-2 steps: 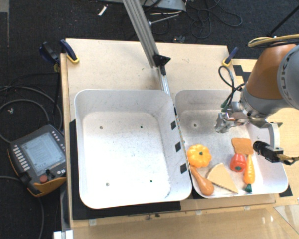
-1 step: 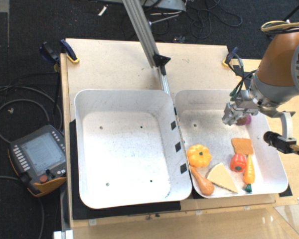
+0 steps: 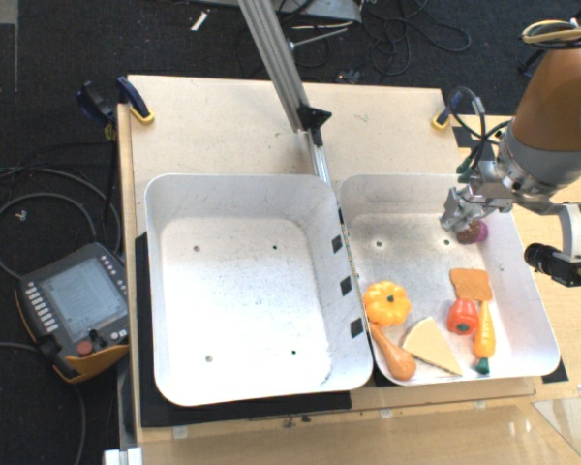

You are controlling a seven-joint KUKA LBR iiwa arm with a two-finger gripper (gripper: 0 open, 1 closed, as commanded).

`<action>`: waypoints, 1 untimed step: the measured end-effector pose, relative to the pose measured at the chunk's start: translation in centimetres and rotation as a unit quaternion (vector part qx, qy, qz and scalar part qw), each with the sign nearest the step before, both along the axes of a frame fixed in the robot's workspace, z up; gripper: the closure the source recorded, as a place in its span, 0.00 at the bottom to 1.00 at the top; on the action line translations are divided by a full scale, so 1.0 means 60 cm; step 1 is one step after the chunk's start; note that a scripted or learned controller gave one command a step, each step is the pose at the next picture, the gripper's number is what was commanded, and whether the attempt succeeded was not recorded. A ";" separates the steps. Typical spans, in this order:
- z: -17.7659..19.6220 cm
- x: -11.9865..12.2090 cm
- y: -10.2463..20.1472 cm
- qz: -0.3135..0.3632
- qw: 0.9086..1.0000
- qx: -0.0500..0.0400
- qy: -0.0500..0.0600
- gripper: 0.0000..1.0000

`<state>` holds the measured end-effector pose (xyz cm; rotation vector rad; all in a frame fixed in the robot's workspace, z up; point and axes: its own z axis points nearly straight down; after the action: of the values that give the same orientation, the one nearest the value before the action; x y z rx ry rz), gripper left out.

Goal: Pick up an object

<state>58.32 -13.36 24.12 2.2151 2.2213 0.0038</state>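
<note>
A: The gripper (image 3: 462,219) sits low at the far side of the right bin (image 3: 523,289), touching a small purple object (image 3: 474,231); whether it pinches I cannot tell.

B: I'd centre squarely over it before lifting.

A: Agreed. Toy food clusters nearer the front; the left bin (image 3: 174,260) offers room on the pale bench (image 3: 232,124).

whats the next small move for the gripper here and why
Probably lower a little and close, then lift. The gripper sits right over a small dark purple object near the right bin's far side, and nothing shows between its fingers yet.
</note>
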 end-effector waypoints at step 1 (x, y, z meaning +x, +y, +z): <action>0.015 0.019 0.093 0.002 1.000 0.001 0.001 1.00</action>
<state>59.48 -7.75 25.01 2.2122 2.2291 0.0046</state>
